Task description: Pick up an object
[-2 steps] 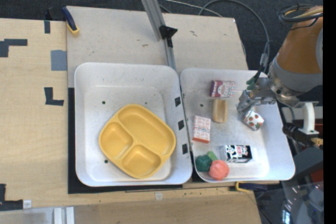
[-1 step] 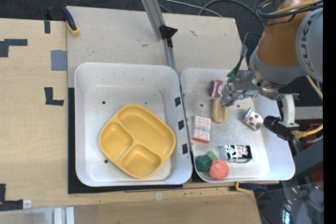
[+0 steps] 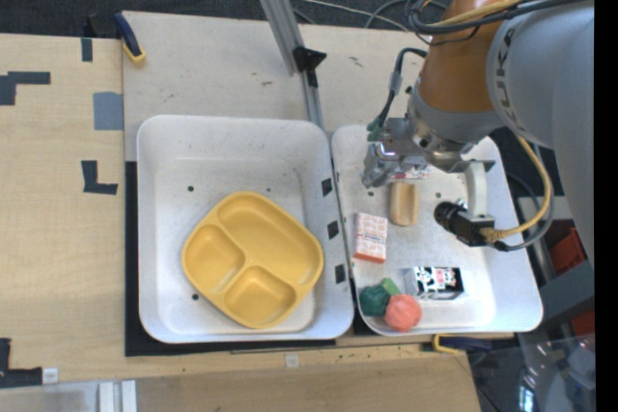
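The arm reaches in from 3 o'clock and ends over the top of the right bin, where the hand hangs at the bin's 11 o'clock corner; I cannot tell how far it is open, and nothing shows in its grip. Just beside it, toward 4 o'clock, a tan block stands in the bin. Toward 6 o'clock from the hand lies a pink-and-white box. Further down, at the bin's 7 o'clock corner, a green toy touches a red ball, and a black-and-white carton lies just beside them toward 2 o'clock. The left bin holds a yellow tray with three compartments, set toward its 5 o'clock side. Both bins sit on the counter.
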